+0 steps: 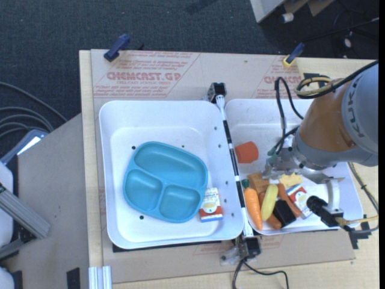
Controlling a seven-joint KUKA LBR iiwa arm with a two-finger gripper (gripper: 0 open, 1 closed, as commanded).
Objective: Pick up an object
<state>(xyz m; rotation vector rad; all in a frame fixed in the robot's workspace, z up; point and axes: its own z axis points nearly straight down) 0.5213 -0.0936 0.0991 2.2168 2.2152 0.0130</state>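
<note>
A: Camera view: the gripper (pixel 278 164) hangs low in the right bin (pixel 252 110), above crowded toy food (pixel 274 200).

B: Risk?

A: The tight pile may cause a slip or a double pick. Whether it's spread or pinching anything, I cannot tell.

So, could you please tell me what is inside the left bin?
The left bin holds a blue divided plate and a small carton touching the plate's lower right edge. Whatever lies beneath the plate is covered.
</note>
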